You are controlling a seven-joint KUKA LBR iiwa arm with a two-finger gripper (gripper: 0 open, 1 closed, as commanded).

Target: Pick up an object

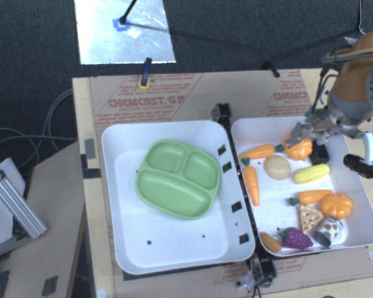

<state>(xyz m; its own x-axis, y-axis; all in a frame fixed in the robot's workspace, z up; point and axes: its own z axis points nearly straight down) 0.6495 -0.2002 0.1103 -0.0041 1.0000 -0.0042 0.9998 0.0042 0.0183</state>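
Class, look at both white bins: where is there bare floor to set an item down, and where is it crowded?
Left bin: bare floor runs all around the green divided plate, widest along the near edge and the left wall. Right bin: crowded, with carrots, corn, a pumpkin, grapes and a pizza slice packed together; the gripper is over its far end.

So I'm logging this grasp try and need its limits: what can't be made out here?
- Hand: in the camera view, too small and blurred to tell how its fingers stand, or whether it touches the orange toy just under it.
- Arm: cut off by the right edge.
- Purple grapes and items by the right bin's front wall: overlapping, so their shapes blur together.
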